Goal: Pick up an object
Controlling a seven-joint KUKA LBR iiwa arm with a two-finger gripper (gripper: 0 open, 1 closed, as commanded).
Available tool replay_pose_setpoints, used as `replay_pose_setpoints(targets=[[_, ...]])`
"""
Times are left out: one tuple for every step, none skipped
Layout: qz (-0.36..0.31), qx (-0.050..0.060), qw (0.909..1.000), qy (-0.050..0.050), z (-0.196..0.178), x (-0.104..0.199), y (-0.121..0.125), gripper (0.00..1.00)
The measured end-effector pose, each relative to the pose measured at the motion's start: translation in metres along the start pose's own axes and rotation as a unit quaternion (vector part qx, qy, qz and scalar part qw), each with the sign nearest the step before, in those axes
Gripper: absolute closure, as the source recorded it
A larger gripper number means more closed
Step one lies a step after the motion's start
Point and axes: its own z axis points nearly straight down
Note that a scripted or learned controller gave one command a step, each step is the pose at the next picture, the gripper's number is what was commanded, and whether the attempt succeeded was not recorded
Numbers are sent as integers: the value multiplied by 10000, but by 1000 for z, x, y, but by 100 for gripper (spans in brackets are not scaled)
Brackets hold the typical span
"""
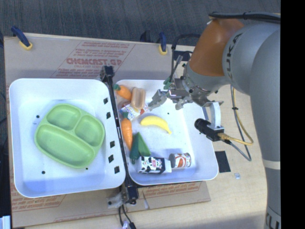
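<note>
Robotics lab, clamped cardboard bench (95, 56), KUKA arm (248, 46), toy-filled bins (202, 151)

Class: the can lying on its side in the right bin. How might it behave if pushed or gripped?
The can lies on its side, so a push would probably roll it. Its smooth round wall may slip between fingers. It looks rigid, unlikely to crush.

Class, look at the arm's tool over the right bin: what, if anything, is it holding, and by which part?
Nothing. The tool hangs open above the banana, with no object between its fingers.

Grey arm (238, 46) reaching from right, wrist bent downward
</note>
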Motion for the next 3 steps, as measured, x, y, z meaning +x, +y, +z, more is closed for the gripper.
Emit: replay_pose_setpoints(targets=[[-23, 3, 10000, 1, -10, 0, 1, 100], [-1, -4, 10000, -5, -8, 25, -70, 100], [0, -8, 10000, -6, -9, 25, -70, 0]])
